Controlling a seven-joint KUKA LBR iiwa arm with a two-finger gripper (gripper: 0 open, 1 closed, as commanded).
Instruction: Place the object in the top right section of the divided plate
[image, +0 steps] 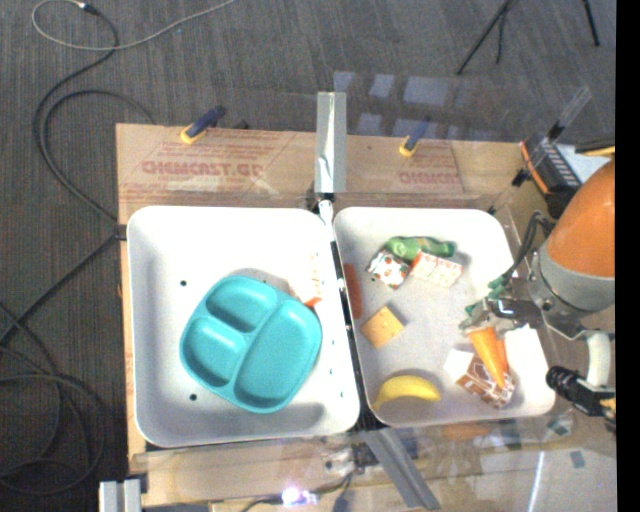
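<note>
We see the pincer (492, 312) at the right bin's (440, 222) right side, just above the carrot (489, 352); we cannot tell its state. The plate (252, 344) lies in the left bin (160, 240), well apart.

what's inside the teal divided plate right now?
The divided plate sits in the left bin and all three of its sections show bare teal. A small orange-and-white piece lies at its upper right rim; whether it touches the plate, I can't tell.
</note>
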